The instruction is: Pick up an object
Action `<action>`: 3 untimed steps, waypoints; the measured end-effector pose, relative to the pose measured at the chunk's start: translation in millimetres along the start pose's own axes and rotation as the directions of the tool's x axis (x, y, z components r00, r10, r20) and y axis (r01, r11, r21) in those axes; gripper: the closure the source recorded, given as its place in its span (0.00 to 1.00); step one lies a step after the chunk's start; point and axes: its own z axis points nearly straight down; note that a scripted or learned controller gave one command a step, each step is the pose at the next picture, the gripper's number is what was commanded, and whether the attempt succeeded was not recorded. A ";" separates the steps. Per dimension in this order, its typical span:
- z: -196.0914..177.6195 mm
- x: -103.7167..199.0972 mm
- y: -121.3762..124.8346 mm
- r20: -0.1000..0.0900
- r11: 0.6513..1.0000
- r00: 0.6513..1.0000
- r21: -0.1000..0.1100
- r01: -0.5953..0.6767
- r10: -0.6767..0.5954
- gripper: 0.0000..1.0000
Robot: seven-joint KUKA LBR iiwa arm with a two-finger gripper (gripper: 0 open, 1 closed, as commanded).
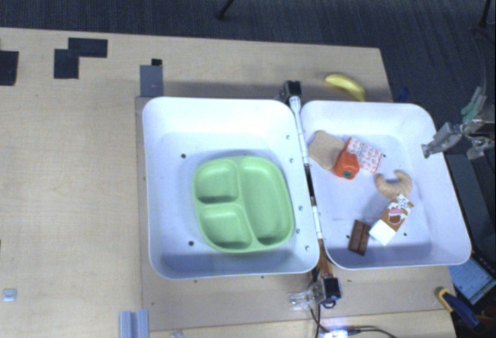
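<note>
Green tray (pixel 242 203) fills left bin (pixel 167 135); right bin (pixel 434 197) cluttered centrally.

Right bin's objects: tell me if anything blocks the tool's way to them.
Nothing visible does. The tool sits at the right bin's outer rim; the croissant and orange item lie uncovered inside.

One cam, overhead slant, both bins (pixel 232 108).

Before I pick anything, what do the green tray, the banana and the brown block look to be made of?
Green tray: looks like molded plastic, matte, with smooth rounded compartments and one even color. Banana: uniformly bright yellow and smooth, possibly a plastic toy, but too small to tell. Brown block: dark, flat, rectangular; could be plastic or wood, finish unclear.
</note>
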 end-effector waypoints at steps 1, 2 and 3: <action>131.3 36.7 34.9 -0.002 1.000 1.000 0.004 0.001 -0.001 0.00; 194.2 64.9 55.4 0.000 1.000 1.000 -0.003 0.001 -0.001 0.00; 182.2 64.9 57.3 0.001 1.000 1.000 -0.008 0.002 -0.002 1.00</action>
